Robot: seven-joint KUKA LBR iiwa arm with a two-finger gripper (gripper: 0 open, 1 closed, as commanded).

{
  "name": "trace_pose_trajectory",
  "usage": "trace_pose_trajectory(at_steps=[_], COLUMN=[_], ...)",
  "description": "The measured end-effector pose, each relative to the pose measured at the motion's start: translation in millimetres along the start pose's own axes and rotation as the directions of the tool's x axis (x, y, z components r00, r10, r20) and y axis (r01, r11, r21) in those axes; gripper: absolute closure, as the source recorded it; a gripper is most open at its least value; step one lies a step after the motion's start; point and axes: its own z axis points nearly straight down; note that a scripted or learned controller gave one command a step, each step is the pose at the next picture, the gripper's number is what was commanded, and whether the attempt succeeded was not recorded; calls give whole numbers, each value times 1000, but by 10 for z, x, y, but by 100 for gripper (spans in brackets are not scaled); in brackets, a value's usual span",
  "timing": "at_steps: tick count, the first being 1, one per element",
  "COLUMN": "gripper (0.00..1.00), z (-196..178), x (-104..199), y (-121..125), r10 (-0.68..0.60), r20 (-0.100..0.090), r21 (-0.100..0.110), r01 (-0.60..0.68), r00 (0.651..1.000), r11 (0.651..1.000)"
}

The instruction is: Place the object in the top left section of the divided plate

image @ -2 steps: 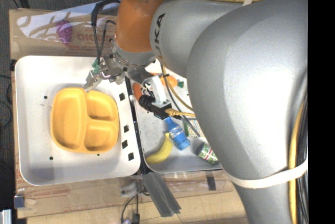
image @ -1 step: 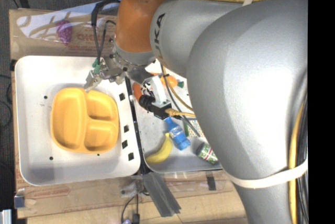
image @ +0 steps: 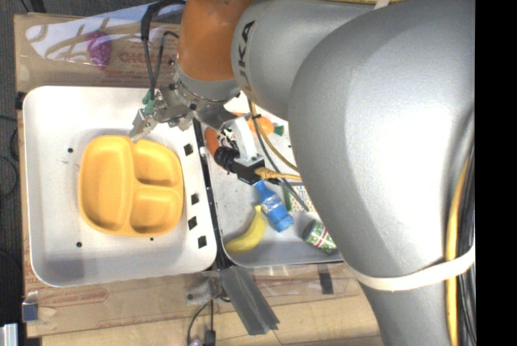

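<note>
The gripper (image: 142, 124) hovers at the upper edge of the yellow divided plate (image: 129, 195) in the left bin (image: 48, 255). I cannot tell its state or whether it carries any object. The plate sections look bare, so placing seems not done.

Left bin (image: 48, 255): holds divided plate (image: 131, 184), set near its middle. Gripper (image: 145, 123): above the plate's upper right edge, just left of the wall between the bins. Right bin (image: 275, 257): holds banana (image: 249, 233) at its lower left, bottle (image: 275, 208) just right of it, can (image: 319, 236) further right, the arm (image: 363, 110) overhead.
</note>
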Motion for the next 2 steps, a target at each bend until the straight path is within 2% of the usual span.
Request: trace_pose_trajectory(at_steps=[2], gripper=[0], z=[0], x=[0], y=[0], r10=[0], r20=[0], r21=[0], r01=[0], r00=[1000], r11=[1000])
